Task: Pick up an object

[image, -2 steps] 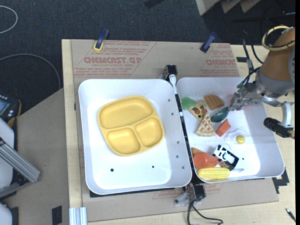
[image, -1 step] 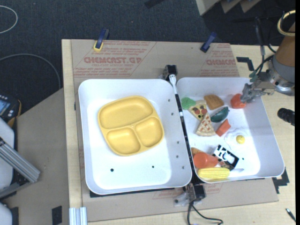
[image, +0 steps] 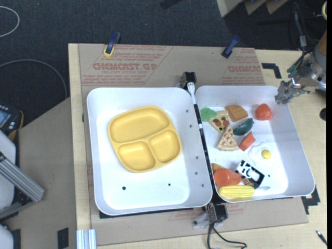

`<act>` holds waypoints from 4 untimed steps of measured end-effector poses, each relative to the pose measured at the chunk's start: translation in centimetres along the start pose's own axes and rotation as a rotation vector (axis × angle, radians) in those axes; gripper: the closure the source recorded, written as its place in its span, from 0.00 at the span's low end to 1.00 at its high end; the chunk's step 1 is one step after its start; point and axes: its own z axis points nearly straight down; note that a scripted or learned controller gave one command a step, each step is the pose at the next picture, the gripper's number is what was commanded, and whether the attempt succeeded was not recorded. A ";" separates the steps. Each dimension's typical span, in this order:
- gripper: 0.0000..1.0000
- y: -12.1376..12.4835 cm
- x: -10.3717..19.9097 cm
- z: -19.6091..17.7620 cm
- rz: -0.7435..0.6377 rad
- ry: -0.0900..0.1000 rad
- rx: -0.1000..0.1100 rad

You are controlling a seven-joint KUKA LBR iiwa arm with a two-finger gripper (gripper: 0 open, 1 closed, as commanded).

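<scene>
The right bin [image: 295, 154] holds several toy foods: a red tomato [image: 263, 111], a bread piece [image: 236, 112], a green leaf [image: 208, 113], two pizza slices [image: 226, 139], a dark green pepper [image: 243, 126], a fried egg [image: 262, 152], a black-and-white item [image: 250, 172], an orange-red piece [image: 225, 176] and a corn cob [image: 236, 192]. My gripper [image: 285, 93] hangs over the bin's far right corner, right of the tomato and apart from it. It is small and partly turned away.
The left bin [image: 98, 139] carries a yellow divided plate [image: 144, 138]. A black hinge strip [image: 199, 134] runs between the bins. Clamps [image: 110, 44] sit at the board's far edge. Bare bin floor lies right of the egg.
</scene>
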 end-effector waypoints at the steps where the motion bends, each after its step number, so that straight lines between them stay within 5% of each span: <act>1: 1.00 0.4 5.9 0.0 -0.004 0.004 0.007; 3: 1.00 -2.4 16.5 0.1 -0.002 0.004 0.010; 4: 1.00 -0.9 18.1 -0.7 -0.001 0.003 0.003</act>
